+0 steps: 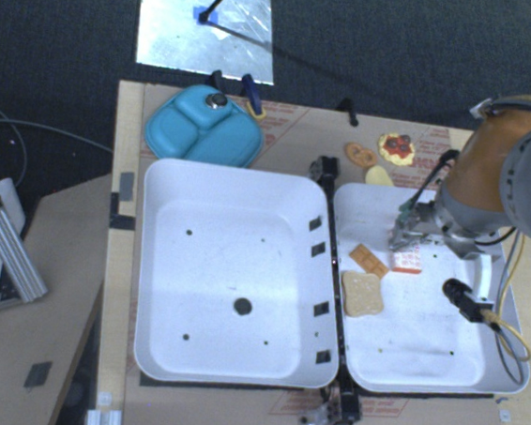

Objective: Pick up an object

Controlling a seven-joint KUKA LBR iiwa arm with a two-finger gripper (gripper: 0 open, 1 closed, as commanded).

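The right bin [475, 370] holds a small orange cracker-like piece [368, 259], a tan slice of toast [362, 295] just below it, and a white packet with red print [407, 260]. My gripper [403, 233] hangs low over the bin's upper middle, directly above the packet's top edge and just right of the cracker. The grey arm with its orange band [490, 160] reaches in from the right and hides the bin's upper right part. Nothing can be seen held in the gripper.
The left bin [183, 189] has a small dark spot [242, 306] on its floor. Behind the bins lie a blue divided plate [205, 127] and toy foods [397, 147]. A black fitting with a yellow cable [465, 301] sits over the right bin's right side.
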